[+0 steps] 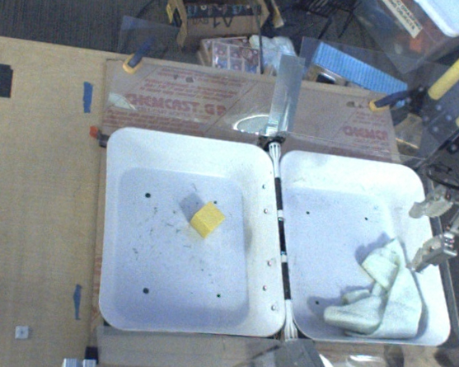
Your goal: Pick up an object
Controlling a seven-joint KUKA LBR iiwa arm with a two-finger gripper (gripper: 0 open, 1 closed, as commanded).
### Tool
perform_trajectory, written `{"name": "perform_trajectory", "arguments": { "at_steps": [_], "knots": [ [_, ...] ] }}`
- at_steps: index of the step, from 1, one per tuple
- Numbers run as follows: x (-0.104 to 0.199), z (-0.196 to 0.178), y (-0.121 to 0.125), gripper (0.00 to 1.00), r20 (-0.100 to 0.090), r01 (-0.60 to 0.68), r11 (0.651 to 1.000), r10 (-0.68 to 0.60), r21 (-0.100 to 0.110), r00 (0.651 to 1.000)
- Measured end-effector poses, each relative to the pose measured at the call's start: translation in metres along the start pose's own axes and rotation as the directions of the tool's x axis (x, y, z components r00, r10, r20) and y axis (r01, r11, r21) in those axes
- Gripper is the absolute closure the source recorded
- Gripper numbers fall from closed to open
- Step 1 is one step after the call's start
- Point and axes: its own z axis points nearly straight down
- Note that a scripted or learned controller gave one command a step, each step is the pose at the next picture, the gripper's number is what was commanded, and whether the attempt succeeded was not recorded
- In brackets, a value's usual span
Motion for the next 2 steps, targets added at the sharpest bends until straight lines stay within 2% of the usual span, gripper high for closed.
{"name": "perform_trajectory", "arguments": {
  "at_steps": [1, 2],
  "knots": [
    [0.034, 0.136, 0.076, 0.0, -0.003, 0.23, 0.973, -0.23, -0.003, 0.973],
    [0.041, 0.095, 0.119, 0.0, 0.003, 0.581, 0.814, -0.581, -0.003, 0.814]
  ]
}}
